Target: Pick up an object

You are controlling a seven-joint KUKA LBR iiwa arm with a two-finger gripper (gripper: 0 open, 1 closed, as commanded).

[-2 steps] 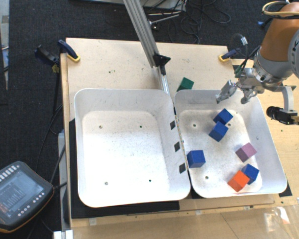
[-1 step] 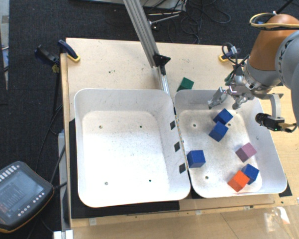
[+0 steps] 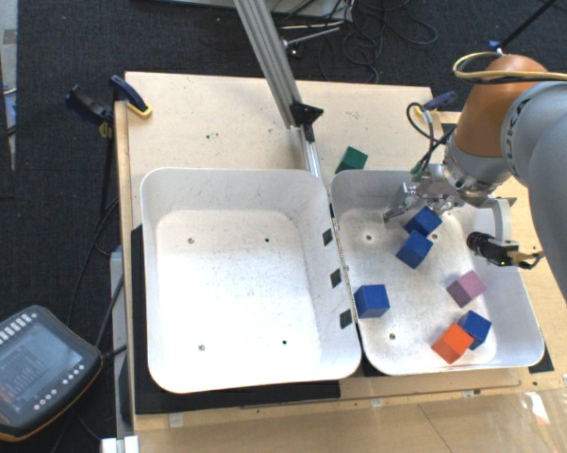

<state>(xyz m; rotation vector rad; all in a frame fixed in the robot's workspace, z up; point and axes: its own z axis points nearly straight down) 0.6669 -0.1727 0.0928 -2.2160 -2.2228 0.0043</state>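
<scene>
- Blue is the colour to watch: a blue cube (image 3: 423, 221) sits tilted right under the gripper (image 3: 417, 206), up in the far part of the right bin (image 3: 509, 347).
- That cube lies just below and a touch to the right of the metal fingertips, so close that they look to be touching it; whether it sits between the fingers or merely beside them, I can't tell.
- Jaw state: no call here. The wrist and its cabling crowd the spot, and the pictures don't show whether the fingers are spread or pressed together.
- Second blue cube (image 3: 414, 250) is just beneath the first, nearly touching it, corner to edge. My read: that neighbour could get nudged if the grasp is off.
- The one arm (image 3: 538, 130) reaches in from the right, orange band above the wrist, hanging over the bin's far right corner.
- Right bin's other contents: a third blue cube (image 3: 372, 300) near the left wall, a purple cube (image 3: 466, 288) towards the right, and an orange cube (image 3: 452, 343) pressed against a fourth blue cube (image 3: 475, 328) near the front rim.
- Left bin (image 3: 170, 366) sits alongside, walls meeting.
- Green block (image 3: 352, 159) rests on the bench outside, just behind the right bin.
- Judgement: the top blue cube is the target, and the grasp looks imminent or underway, not yet proven.
</scene>
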